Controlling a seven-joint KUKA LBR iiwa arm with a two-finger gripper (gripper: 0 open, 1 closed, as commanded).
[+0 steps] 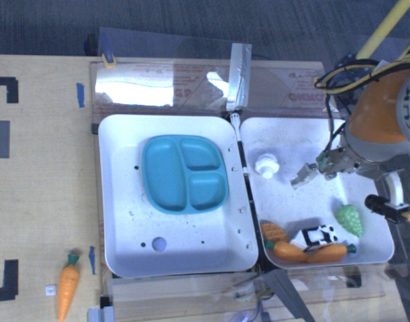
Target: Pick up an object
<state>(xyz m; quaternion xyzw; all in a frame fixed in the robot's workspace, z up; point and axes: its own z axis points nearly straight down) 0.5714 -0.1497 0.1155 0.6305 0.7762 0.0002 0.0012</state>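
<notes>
The toy carrot [311, 251] in the right bin [372, 134] lies just below my gripper [302, 176], which hangs over bare white floor holding nothing, the white cap [266, 166] just beside it, so the picking up is not yet done.

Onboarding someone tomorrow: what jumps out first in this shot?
Most striking is the blue divided plate, lying flat in the middle of the left bin. Next, the grey arm with its orange band reaches in from the right, its gripper over the right bin near a small white object. Toy food crowds that bin's near edge, and a toy carrot lies outside on the bench, lower left.
</notes>
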